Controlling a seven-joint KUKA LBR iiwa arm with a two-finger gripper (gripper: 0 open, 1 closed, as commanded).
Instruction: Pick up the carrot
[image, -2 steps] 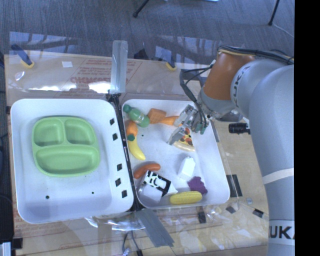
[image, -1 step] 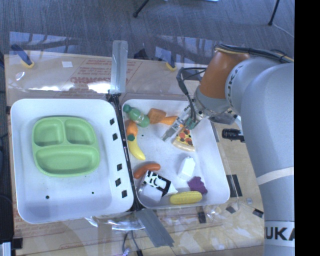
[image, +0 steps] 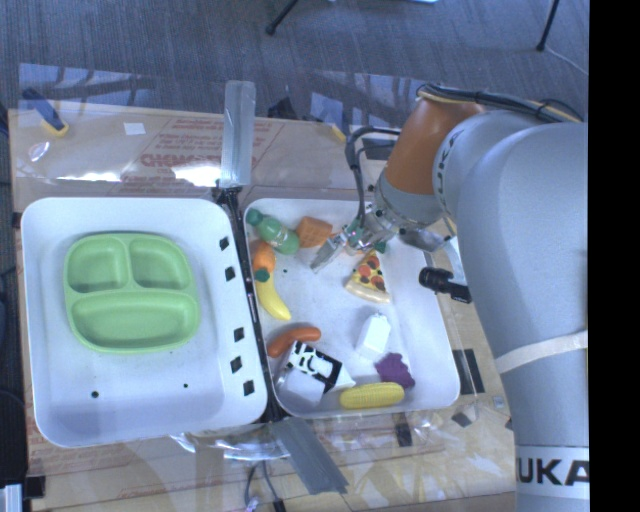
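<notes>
while the grey arm (image: 500, 200) bends in from the right, its gripper (image: 338, 248) hangs low over the right bin (image: 430, 330), fingers slightly apart and holding nothing. carrot (image: 263, 261) lies by the left wall, beside the banana (image: 271, 298).

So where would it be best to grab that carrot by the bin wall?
Probably across the carrot's orange middle, coming straight down. It lies lengthwise against the right bin's left wall, banana at its lower end, so fingers likely fit only across its width.
</notes>
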